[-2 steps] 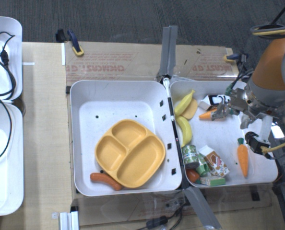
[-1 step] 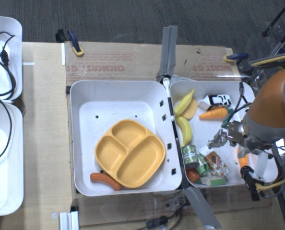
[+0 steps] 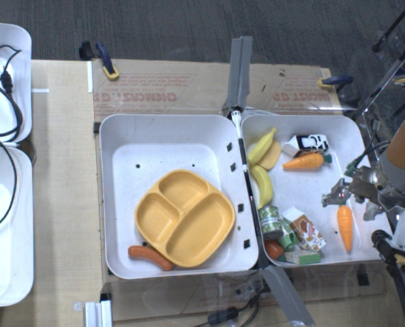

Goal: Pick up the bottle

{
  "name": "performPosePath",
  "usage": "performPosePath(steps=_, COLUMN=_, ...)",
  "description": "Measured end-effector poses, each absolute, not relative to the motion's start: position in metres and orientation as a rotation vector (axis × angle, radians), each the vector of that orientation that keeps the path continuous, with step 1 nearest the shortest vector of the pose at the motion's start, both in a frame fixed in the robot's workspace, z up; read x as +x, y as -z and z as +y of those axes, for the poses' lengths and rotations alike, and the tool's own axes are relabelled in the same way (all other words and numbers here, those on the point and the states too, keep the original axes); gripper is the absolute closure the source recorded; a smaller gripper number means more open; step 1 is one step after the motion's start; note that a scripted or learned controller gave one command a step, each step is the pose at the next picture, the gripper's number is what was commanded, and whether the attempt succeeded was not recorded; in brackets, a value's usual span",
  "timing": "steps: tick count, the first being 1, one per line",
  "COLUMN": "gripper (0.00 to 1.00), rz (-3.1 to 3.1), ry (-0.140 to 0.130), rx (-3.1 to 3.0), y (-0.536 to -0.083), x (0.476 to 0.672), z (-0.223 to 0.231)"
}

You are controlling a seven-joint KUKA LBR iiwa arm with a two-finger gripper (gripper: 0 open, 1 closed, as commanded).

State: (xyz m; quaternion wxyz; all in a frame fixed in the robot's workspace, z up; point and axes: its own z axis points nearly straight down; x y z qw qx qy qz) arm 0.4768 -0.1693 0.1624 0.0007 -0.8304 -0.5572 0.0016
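The end effector [image 3: 340,193], grip unclear, is hovering over the right bin [image 3: 352,125]; it should be centering squarely over the bottle [image 3: 271,221].

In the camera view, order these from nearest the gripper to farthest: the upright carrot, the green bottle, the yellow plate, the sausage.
From the gripper:
1. Upright carrot, right bin, just below it.
2. Green bottle, right bin's left side.
3. Yellow plate, left bin.
4. Sausage, left bin's lower left.

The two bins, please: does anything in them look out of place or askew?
The yellow divided plate sits askew in the left bin, resting over one end of a sausage. Nothing looks spilled or damaged.
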Motion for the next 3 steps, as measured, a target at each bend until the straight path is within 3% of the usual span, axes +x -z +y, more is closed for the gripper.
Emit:
performPosePath(steps=1, gripper=0.00, rz=-1.940, ry=-0.005, rx=-2.468, y=-0.090, x=0.536, z=-0.118)
performPosePath(steps=2, gripper=0.00, rz=-1.923, ry=-0.003, rx=-2.485, y=-0.106, x=0.588, z=-0.170)
performPosePath(steps=3, gripper=0.00, rz=-2.119, ry=-0.003, rx=-2.320, y=-0.242, x=0.548, z=-0.214)
